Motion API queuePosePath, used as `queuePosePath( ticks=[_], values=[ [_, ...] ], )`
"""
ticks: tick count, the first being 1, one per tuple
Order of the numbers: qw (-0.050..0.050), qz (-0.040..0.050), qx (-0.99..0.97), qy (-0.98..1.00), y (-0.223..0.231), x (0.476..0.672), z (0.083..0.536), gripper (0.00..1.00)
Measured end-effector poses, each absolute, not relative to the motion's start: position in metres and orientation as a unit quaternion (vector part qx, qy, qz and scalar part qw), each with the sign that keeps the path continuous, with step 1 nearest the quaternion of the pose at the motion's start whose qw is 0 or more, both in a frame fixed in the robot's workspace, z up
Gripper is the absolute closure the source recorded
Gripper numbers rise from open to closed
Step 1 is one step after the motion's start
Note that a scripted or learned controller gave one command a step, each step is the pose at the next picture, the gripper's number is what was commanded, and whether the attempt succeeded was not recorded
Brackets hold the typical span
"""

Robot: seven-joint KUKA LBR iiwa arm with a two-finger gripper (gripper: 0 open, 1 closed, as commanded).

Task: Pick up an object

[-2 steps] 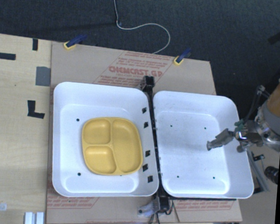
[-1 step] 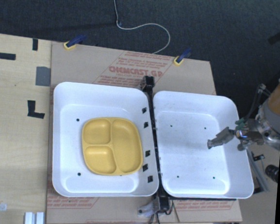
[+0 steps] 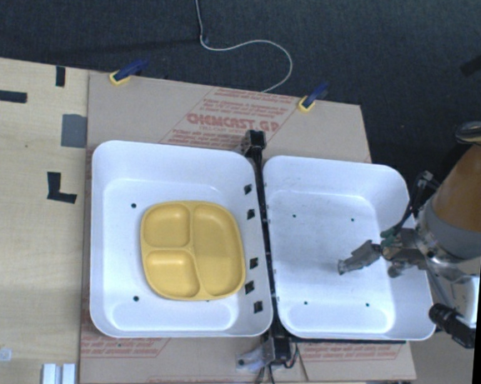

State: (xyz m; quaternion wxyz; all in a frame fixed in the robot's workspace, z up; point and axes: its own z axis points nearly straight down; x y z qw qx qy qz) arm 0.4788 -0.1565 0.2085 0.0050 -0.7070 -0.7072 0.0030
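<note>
Fingertips of my gripper (image 3: 358, 260) hang low over the floor of the right bin (image 3: 313, 315), toward its right half, with nothing between them that I can see. Whether they are spread or pressed together I cannot tell; from this slant they read as one dark grey wedge pointing left.

My wrist and the orange band (image 3: 467, 186) sit above the bin's right wall, so I am reaching in over that rim.

What I could pick lies across the divider: a yellow divided plate (image 3: 192, 250) flat on the floor of the left bin (image 3: 109, 167), roughly at its centre, well apart from me. It looks like moulded plastic, so I judge it light, stiff and not fragile, but smooth enough to slip if pinched badly. It lies face up with three compartments, two along the top and one at lower left.

Lying flat, it offers little from above except the raised rim and the ridges between compartments. I would straddle the rim at one edge, one finger inside a compartment and one outside; gripped there, the plate would likely hang and swing.

Its outline is a rounded square turned slightly, with no strong long axis. The central ridge runs near vertical in the camera view, leaning a little.
</note>
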Motion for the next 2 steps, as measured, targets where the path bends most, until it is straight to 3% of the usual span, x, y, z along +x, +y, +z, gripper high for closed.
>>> queuePosePath(
  ticks=[2],
  values=[
    [0.006,0.0029,-0.707,-0.708,-0.139,0.483,0.089,0.00]
  ],
)
